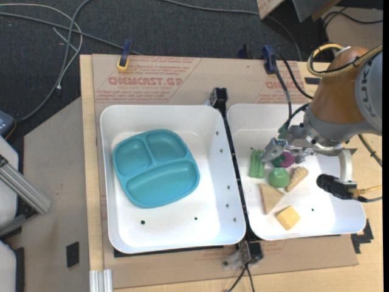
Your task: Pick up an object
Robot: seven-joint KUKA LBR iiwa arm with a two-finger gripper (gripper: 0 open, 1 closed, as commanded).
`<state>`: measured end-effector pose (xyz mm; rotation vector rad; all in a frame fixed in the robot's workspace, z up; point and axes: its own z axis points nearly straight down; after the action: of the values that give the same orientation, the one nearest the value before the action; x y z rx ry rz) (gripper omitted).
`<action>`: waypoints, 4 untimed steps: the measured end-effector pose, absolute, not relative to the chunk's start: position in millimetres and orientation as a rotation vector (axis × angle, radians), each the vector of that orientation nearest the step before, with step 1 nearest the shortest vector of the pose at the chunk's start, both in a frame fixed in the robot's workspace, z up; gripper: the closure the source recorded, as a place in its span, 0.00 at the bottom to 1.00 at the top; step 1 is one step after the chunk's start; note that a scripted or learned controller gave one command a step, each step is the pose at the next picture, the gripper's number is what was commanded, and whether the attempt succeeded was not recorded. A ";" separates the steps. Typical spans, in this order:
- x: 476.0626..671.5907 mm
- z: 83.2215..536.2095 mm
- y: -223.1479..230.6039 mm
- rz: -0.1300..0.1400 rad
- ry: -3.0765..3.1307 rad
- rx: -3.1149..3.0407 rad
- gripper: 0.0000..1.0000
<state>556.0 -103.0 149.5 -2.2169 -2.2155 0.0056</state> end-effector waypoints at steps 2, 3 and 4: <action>552.0 111.3 -93.7 -0.002 -2.218 -2.223 1.00; 554.8 154.9 -96.1 -0.005 -2.225 -2.224 1.00; 554.3 198.6 -96.0 -0.006 -2.226 -2.223 1.00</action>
<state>554.3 -96.0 198.6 -2.2234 -2.2260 -0.0059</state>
